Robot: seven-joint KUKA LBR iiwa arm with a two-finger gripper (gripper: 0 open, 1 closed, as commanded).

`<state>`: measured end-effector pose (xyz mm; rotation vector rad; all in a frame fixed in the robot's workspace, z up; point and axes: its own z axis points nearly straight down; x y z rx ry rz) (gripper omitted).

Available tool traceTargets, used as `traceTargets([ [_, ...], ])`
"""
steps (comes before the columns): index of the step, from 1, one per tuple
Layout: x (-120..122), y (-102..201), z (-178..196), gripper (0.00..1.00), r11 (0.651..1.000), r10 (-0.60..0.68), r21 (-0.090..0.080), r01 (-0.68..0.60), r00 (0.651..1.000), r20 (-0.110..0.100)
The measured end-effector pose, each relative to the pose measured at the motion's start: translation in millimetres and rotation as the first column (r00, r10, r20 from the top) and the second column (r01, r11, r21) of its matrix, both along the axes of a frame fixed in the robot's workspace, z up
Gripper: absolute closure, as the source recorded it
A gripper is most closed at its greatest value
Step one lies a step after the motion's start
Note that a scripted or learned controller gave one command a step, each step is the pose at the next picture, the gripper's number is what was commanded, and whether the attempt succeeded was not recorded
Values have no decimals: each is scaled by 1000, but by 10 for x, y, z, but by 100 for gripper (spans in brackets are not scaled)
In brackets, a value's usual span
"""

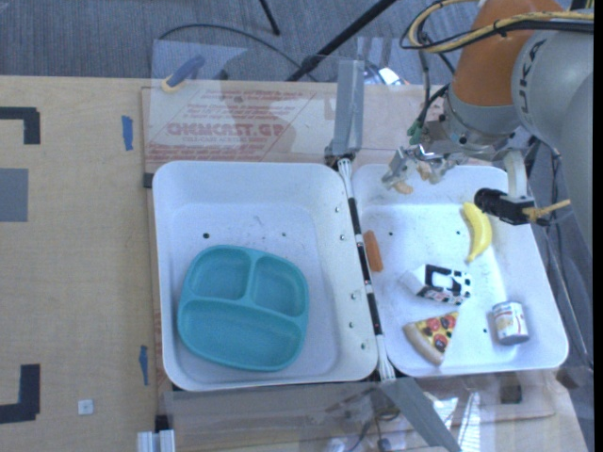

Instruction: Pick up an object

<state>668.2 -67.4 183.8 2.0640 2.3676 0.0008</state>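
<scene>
**Gripper high over the right bin, nothing in hand**

Start at the left of the frame: your left bin [179,188] holds a single thing, a teal divided plate [243,307] lying flat toward its lower half. Nothing there is in play.

Move across the divider and the right bin [551,342] carries all the candidates. A small orange hot dog [374,250] lies against the left wall. Right of it, near the middle, sits a black-and-white carton [441,284], and just below that a pizza slice [431,335]. A banana [477,231] lies toward the upper right, and a small can [509,322] rests on its side at the lower right.

The gripper [407,174] hangs at the bin's upper left corner, its fingers spread apart with no object between them. It sits well apart from every object, so the pick is not yet begun.

Watch for these risks, as I judge them. Descending where it stands would meet bare floor or the bin's rim. The hot dog hugs the wall, leaving a finger little room. The can may roll away under a closing finger. The carton and pizza slice lie close together, so a grasp there could nudge both.
</scene>
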Motion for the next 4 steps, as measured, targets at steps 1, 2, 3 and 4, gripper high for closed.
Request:
traceTargets([
  [1,-23,-267,-899,100,997,-79,0,79,997,-8],
  [2,-6,137,-9,100,991,-133,-1,133,991,-2],
  [3,-7,139,-13,0,991,-133,-1,133,991,-3],
  [4,-805,-357,-687,0,997,-73,0,73,997,-5],
])
